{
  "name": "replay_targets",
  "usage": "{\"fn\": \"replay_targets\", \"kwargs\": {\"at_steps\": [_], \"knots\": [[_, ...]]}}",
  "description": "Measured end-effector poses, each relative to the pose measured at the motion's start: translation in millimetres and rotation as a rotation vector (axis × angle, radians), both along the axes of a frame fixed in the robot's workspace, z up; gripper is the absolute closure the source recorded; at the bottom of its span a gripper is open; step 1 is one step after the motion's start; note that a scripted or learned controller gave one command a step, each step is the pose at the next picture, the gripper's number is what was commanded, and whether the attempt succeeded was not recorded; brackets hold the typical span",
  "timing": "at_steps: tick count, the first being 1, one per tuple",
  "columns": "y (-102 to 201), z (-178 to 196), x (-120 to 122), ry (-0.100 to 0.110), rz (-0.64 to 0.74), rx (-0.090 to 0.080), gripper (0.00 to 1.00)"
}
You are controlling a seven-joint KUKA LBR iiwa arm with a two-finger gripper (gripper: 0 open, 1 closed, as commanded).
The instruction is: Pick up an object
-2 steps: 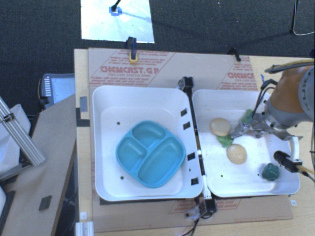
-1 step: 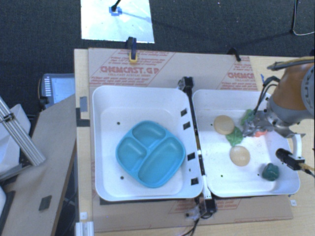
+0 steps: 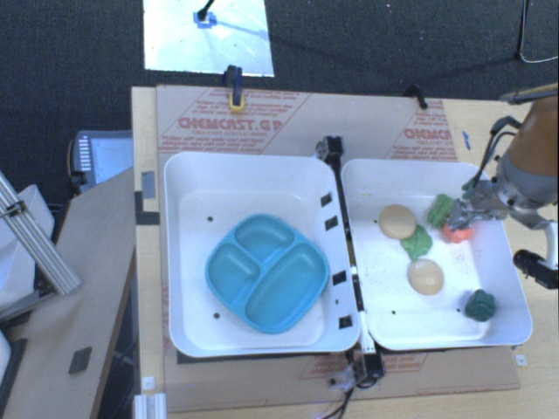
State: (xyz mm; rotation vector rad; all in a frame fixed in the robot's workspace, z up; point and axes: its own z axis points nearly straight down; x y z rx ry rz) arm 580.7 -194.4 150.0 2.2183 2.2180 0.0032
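Note:
In the right bin [image 3: 515, 321] lie a tan round piece [image 3: 397, 221], a second tan round piece [image 3: 426, 277], a light green leafy piece [image 3: 417, 241], a dark green piece [image 3: 479, 305], another green piece [image 3: 440, 209] and a red-orange piece [image 3: 458, 230]. My gripper [image 3: 472, 208] hangs at the bin's far right part, directly over the red-orange piece and beside the green one. Its tip hides part of the red-orange piece, and I cannot tell whether it touches it.
The left bin [image 3: 183, 234] holds a blue divided plate [image 3: 266, 271]. A black divider with clips [image 3: 341, 234] runs between the bins. The arm's grey body with its orange band [image 3: 533, 160] overhangs the right bin's right rim. Cardboard [image 3: 262, 116] lies under both bins.

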Motion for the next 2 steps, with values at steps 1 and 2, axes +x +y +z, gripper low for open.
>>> {"fn": "replay_targets", "kwargs": {"at_steps": [1,2], "knots": [[-3.2,52.5,-8.8,0.0,-0.001,0.0,1.0],[5.4,108.9,-2.1,-0.001,0.005,0.0,1.0]]}}
